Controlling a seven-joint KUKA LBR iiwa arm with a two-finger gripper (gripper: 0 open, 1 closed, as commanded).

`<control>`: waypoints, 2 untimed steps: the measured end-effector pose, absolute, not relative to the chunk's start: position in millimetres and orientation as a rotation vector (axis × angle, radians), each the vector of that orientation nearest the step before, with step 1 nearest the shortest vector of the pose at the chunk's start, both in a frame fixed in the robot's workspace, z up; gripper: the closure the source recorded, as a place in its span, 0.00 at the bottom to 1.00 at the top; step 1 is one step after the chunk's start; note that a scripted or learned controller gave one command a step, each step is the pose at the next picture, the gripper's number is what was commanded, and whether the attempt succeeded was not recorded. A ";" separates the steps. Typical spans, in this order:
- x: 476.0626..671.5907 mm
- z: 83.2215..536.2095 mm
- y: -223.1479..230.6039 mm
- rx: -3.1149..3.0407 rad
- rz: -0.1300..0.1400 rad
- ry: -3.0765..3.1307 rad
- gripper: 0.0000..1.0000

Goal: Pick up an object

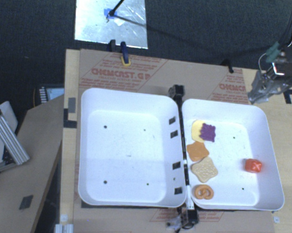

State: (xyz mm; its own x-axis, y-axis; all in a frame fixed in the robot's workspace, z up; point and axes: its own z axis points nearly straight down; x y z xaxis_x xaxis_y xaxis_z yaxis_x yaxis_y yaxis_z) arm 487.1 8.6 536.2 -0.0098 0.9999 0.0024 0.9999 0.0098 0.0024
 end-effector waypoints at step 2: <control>486.5 518.3 123.3 -2.213 -0.010 -2.233 1.00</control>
State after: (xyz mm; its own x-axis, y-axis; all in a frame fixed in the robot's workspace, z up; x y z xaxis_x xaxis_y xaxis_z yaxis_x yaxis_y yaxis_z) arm 486.5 123.3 518.3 -0.0091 1.0000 0.0030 0.9999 0.0091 0.0062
